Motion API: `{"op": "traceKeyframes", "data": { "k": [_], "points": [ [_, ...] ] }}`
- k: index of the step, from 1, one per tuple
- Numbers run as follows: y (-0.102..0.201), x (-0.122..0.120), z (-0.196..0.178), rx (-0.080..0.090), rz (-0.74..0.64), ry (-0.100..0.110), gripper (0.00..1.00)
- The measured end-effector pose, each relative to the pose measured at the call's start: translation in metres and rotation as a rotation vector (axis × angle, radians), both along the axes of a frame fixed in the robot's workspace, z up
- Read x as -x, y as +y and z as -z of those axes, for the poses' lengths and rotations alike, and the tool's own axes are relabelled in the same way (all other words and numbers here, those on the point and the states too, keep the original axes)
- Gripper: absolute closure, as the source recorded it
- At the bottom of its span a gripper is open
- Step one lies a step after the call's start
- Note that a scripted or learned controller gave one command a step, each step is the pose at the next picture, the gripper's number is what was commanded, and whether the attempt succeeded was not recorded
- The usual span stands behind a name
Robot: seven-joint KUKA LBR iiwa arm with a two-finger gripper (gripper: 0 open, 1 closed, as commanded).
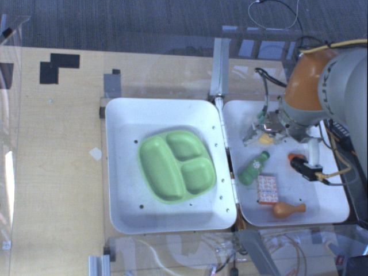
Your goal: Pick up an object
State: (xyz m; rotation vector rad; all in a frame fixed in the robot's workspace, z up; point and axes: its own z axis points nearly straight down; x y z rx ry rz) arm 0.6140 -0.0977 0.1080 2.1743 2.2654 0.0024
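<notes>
Desk (57, 171): pale wood, black marks (57, 66) at far left. Two white bins side by side; left bin (123, 211), right bin (333, 211). Metal bracket (220, 68) behind their junction. Cable (276, 13) on grey floor (115, 10) beyond.
</notes>
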Motion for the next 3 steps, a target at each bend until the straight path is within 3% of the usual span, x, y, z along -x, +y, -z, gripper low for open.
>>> {"op": "traceKeyframes", "data": {
  "k": [1, 2, 3],
  "points": [
    [-0.008, -0.057, 0.014, 0.001, -0.057, -0.005, 0.00],
    [-0.014, 0.007, 0.019, 0.001, -0.034, -0.008, 0.00],
    [0.016, -0.045, 0.020, -0.001, 0.050, -0.007, 0.00]
  ]
}}
